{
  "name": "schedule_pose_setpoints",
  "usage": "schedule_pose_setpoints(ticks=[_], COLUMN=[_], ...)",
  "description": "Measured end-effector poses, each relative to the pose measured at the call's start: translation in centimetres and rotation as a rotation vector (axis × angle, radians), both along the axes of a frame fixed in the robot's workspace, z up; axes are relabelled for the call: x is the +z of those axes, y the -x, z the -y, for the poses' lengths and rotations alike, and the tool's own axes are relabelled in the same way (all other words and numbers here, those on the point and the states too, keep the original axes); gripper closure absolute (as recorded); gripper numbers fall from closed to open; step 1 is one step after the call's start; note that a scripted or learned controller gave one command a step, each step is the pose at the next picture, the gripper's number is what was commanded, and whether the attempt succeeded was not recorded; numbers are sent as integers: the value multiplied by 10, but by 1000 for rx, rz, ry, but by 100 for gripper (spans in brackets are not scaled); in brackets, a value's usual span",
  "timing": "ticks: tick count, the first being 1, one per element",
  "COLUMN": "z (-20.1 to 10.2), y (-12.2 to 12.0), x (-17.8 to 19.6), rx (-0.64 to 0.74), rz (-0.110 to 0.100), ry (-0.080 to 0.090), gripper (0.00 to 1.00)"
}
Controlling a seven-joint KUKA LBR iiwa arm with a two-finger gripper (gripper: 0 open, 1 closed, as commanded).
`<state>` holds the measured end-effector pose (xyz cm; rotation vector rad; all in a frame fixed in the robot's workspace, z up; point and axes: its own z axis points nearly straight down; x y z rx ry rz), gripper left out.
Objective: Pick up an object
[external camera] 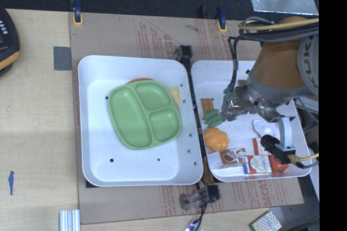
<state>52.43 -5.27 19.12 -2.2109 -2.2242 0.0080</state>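
The arm comes in from the right edge of the frame, its bulk sitting in the upper right. A broad orange band wraps it just above the wrist, with grey casing beyond that toward the frame's right edge. Black cables loop over the top of the band and one runs down its left side. Below the band the grey wrist narrows and angles down and to the left, ending in the end effector (232, 104), a dark metal cluster right of frame centre. It is pointed downward; its tips are too small and cluttered to make out.
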Motion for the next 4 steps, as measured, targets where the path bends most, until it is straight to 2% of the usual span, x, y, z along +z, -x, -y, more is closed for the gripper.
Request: schedule_pose_setpoints(ticks=[1,3,4], z=[1,129,116], y=[-1,-81,-134], x=[0,-78,-99], rx=[-3,-6,0], rz=[3,9,10], ry=[1,3,2], gripper=[0,0,0])
